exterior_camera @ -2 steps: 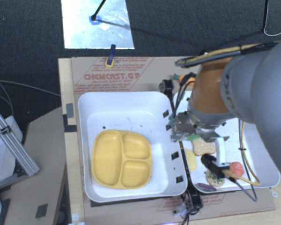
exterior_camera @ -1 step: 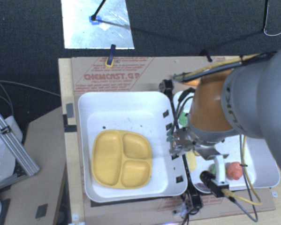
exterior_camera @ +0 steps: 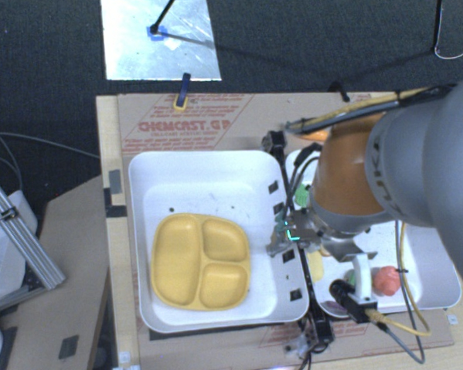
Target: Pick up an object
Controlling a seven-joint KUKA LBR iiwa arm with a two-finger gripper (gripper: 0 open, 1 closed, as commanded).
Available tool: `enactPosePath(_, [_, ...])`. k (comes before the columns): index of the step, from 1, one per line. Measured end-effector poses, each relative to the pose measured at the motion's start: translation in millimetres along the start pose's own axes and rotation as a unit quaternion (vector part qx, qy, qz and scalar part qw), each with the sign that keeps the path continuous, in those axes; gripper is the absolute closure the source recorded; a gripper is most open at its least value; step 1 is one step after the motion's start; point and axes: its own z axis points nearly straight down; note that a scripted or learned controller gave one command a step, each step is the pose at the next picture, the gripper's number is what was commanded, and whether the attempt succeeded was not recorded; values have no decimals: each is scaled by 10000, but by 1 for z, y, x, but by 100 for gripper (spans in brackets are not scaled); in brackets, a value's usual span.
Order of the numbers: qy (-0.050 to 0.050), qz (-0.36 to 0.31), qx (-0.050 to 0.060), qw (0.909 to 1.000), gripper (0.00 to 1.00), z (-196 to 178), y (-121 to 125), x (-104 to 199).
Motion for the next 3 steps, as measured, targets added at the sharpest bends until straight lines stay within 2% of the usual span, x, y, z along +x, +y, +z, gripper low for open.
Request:
enactPosePath(1, [4,-27,-10,10000,100,-11,1,0])
enactPosePath(2, [22,-46,13,10000,100,27,6,111])
enactPosePath(3, [39,-6,-55,10000,100,77,6,96])
